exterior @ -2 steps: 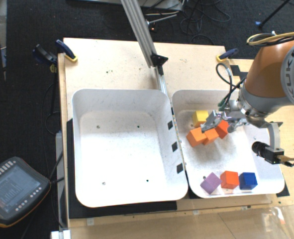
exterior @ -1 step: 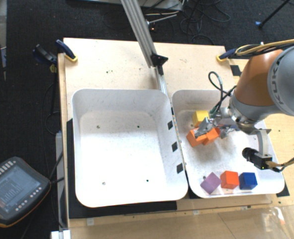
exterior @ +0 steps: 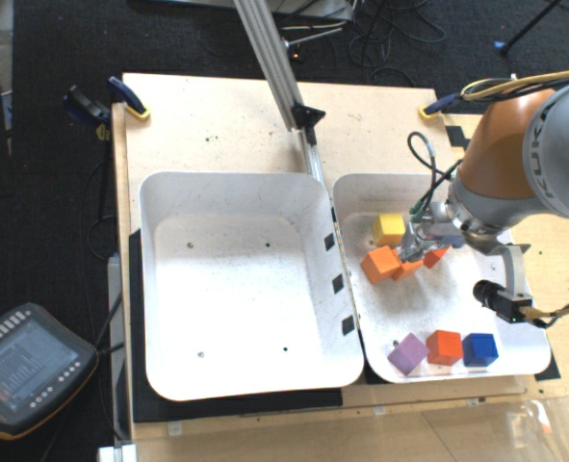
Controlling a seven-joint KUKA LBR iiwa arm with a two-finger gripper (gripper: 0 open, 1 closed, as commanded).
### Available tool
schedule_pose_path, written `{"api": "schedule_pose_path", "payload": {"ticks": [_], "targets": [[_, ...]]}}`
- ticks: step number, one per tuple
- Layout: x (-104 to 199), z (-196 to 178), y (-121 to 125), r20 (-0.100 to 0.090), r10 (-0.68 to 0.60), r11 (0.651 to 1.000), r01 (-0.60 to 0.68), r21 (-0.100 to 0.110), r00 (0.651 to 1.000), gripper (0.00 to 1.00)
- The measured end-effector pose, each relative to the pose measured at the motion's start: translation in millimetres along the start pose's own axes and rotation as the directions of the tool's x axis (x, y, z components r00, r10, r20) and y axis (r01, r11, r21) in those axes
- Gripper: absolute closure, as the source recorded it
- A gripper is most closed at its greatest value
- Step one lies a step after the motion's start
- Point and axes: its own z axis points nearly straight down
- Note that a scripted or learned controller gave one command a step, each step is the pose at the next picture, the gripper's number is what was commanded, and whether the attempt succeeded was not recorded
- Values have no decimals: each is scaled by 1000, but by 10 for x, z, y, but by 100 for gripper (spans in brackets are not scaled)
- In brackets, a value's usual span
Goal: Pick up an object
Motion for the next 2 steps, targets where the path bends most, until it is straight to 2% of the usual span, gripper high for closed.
{"api": "schedule_pose_path", "payload": {"ticks": [1, 2], "targets": [[-90, -594, 28, 2, -1, 1000, 1, -6, 1000, 100], [-93, -992, 41, 2, -3, 1000, 3, -6, 1000, 100]]}}
